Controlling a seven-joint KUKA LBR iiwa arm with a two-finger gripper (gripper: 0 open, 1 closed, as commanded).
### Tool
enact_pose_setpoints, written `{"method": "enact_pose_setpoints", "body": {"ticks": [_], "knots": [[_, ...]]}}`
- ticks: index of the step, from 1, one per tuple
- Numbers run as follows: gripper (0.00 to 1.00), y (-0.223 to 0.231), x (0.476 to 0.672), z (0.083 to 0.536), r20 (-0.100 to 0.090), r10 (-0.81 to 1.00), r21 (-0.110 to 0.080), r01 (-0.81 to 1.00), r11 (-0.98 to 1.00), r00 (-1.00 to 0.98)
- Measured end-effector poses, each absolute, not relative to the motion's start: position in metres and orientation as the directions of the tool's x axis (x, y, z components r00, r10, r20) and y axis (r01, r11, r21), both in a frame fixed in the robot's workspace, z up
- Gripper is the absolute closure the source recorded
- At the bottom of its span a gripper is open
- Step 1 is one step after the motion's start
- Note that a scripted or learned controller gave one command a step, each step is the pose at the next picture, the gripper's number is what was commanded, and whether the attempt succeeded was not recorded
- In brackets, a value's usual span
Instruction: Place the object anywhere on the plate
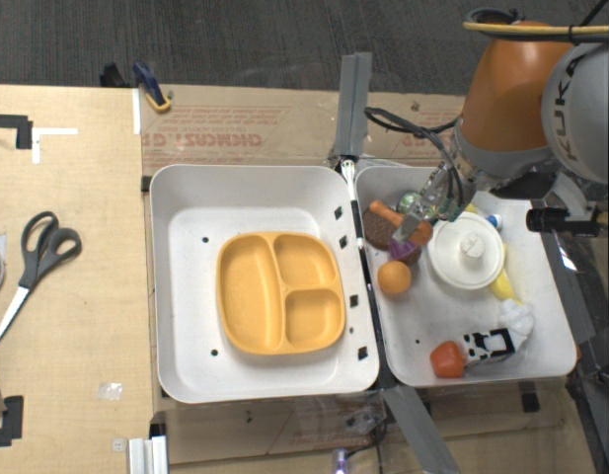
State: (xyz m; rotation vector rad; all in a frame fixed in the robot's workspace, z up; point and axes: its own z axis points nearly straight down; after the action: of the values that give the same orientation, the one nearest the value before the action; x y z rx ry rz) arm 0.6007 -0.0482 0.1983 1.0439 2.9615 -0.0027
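Observation:
A yellow three-compartment plate (281, 291) lies in the middle of the left bin (176, 265) with nothing on it. My gripper (429, 205) hangs low over the back left part of the right bin (541, 354). It is right above a small heap: a brown piece (381, 229), an orange stick (386, 209) and a purple piece (404, 250). An orange ball (394, 278) rests just in front of that heap. The arm's wrist hides what lies directly under the gripper.
A white round lidded pot (467, 253) stands beside the gripper, with a yellow piece (502, 284) behind it. A red block (447, 359) and a black-and-white toy (490, 345) lie at the right bin's front. Scissors (33, 260) lie on the bench at left.

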Motion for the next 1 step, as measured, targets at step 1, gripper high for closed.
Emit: {"method": "enact_pose_setpoints", "body": {"ticks": [1], "knots": [[1.0,0.0261,0.6149,0.199,-0.002,0.742,0.0,0.742,0.671,-0.671]]}}
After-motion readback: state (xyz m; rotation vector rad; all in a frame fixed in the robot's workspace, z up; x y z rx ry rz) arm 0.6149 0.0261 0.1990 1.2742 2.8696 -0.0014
